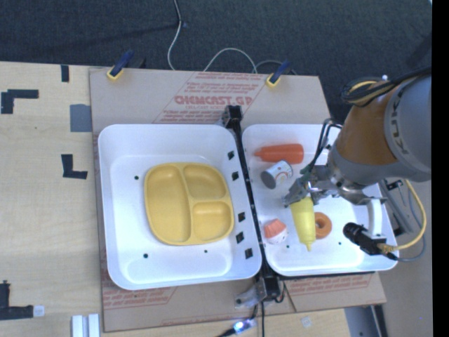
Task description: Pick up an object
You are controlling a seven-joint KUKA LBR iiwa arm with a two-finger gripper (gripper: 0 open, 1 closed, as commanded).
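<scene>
In the right bin [365, 262] lie a yellow squeeze bottle [304, 223], an orange ring [323, 225], an orange carrot-shaped piece [279, 152], a small grey and white cup [276, 174] and a small pink and white object [275, 229]. My gripper [303, 192] hangs over the middle of this bin, right at the upper end of the yellow bottle. The wrist hides where gripper and bottle meet. The orange ring lies just right of the bottle, touching or nearly touching it.
The left bin [119, 153] holds a yellow divided plate [188, 202]. A black divider [242, 188] runs between the bins. The arm's grey body and orange band [372, 135] cover the right bin's far right side, with cables [410, 223] beside it.
</scene>
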